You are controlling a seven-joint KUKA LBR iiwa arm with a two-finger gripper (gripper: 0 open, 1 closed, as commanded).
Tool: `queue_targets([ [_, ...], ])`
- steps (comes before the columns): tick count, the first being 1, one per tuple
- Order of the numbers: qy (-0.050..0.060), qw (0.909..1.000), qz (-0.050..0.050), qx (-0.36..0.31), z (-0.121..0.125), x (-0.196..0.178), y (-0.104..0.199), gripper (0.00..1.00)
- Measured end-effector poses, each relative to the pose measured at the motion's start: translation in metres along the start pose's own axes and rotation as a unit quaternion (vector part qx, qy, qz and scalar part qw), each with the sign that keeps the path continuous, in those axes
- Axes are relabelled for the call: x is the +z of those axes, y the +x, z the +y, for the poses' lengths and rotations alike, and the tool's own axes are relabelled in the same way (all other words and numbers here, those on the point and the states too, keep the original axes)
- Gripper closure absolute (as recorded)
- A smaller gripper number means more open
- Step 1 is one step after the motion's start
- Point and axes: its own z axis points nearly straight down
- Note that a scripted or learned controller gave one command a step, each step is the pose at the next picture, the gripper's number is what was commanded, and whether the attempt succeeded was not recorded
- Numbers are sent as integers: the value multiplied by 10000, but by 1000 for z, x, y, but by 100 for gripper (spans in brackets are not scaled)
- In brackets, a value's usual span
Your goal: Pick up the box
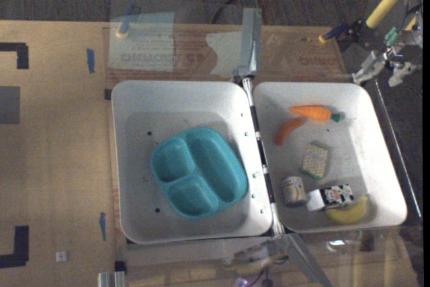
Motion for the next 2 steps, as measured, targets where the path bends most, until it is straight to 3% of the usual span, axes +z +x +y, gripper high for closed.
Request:
queue_targets([
  [1,1,9982,1,-603,-50,83,3,0],
  [2,6,9971,6,-755,-87,143,67,0],
])
